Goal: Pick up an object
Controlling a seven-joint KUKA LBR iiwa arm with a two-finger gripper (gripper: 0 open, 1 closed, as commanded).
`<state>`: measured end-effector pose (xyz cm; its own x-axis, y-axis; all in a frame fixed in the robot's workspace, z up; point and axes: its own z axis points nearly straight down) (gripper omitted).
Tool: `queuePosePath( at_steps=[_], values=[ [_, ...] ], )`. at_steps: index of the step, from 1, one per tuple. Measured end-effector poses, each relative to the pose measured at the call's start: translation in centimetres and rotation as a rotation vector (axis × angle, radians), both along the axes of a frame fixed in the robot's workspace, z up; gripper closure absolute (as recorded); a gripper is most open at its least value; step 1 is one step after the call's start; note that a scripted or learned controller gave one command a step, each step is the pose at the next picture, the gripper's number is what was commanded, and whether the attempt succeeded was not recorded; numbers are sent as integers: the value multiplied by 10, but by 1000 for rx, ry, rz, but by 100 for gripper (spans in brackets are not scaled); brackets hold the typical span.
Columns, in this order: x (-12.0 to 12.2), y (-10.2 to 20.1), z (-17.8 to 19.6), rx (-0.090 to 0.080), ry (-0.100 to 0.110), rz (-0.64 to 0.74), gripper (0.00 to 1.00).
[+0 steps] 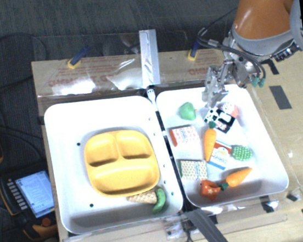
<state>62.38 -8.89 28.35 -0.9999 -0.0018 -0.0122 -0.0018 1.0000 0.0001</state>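
The right bin (265,147) holds the loose objects. A small green lump (186,110) lies near its upper left. A black-and-white patterned piece (221,117) sits toward the upper middle. An orange carrot (209,144) lies upright in the middle, beside a red-and-white carton (184,136). A checked packet (193,169) lies below. A second carrot (237,177) lies tilted at the lower right, near a red piece (208,188) and a green knobbly thing (242,152).
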Motion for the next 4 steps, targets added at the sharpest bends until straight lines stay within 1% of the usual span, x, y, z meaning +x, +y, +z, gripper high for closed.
queuePosePath(
  at_steps=[1,2,3,4],
  values=[
    [0,0,0,0,0,0,0],
    [-65,12,-100,-2,12,94,0],
    [-26,-22,-184,2,-3,-112,0],
    [-85,-24,-186,3,-28,-325,0]
  ],
)
